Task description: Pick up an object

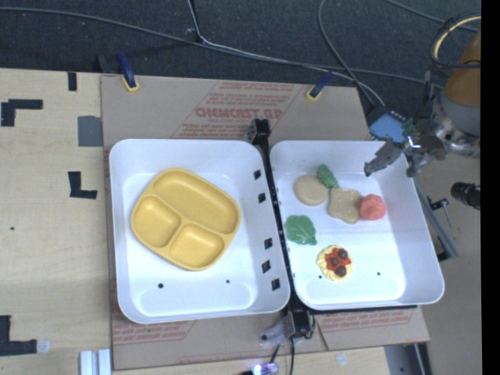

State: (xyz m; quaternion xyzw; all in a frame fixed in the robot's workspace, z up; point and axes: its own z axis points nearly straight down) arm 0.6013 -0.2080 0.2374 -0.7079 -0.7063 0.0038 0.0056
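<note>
White plastic is lining both bins, and the right bin (406,283) is carrying all the loose pieces: a round tan piece (309,191), a beige lumpy piece (344,206) just beside it, a red ball (373,207) touching that one, a thin green leaf (326,177), a darker green leaf (300,229) and a small pizza toy (335,262). The gripper (393,161) is hanging over the upper right corner of that bin, jaws looking spread and holding nothing, with any of these pieces still waiting to be picked.

Crowding is the likely trouble: the tan piece, beige piece, red ball and thin leaf are sitting so close that a descent could be nudging two at once or closing on an edge. The flat leaves and pizza toy are lying low, so the jaws may be sliding over them.

In the left bin (125,233), a yellow divided plate (184,219) is resting. Both bins are sitting on printed cardboard (234,108) clamped to a pale wooden counter (47,233), with dark carpet (94,22) and cables (234,49) beyond.
</note>
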